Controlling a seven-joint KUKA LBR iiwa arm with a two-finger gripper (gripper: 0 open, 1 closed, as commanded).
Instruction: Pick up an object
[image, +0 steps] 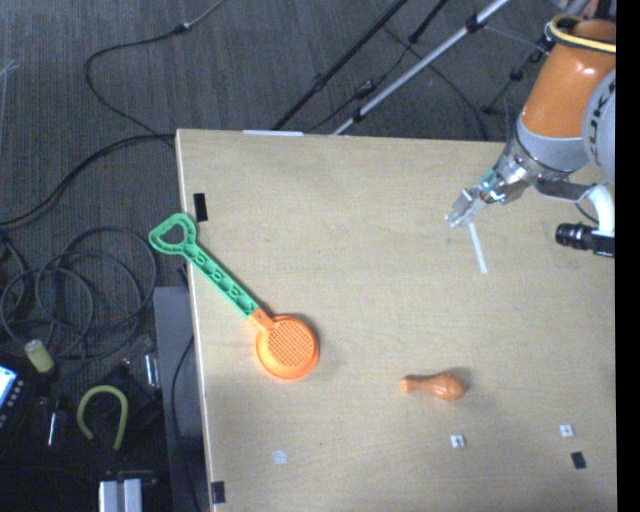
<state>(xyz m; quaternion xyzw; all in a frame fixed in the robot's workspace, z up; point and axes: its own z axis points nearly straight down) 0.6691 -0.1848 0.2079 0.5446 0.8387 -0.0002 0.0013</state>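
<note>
1. The arm (570, 95) reaches in at the upper right of the bench (350, 200), and its gripper (463, 212) hangs over bare wood with nothing under it.

2. Whether the gripper is released or clenched cannot be told: its tip is small and blurred. Nothing can be seen held in it.

3. A thin white stick (478, 250) lies on the bench just below the gripper, slanting down and to the right. Whether it touches the gripper cannot be made out.

4. A small orange gourd-shaped toy (436, 385) lies well below the gripper and slightly to its left, narrow end pointing left.

5. A strainer (240, 298) with a green handle and a round orange head lies far to the gripper's left and lower, handle running up and left from the head.

6. The step in hand looks like the approach: no object has been chosen or gripped yet, so the task appears to be at its start.

7. The next move probably calls for carrying the gripper down the view until it is over one object, most likely the toy as the nearer solid one, then lowering with the grip set across its narrow width.
</note>
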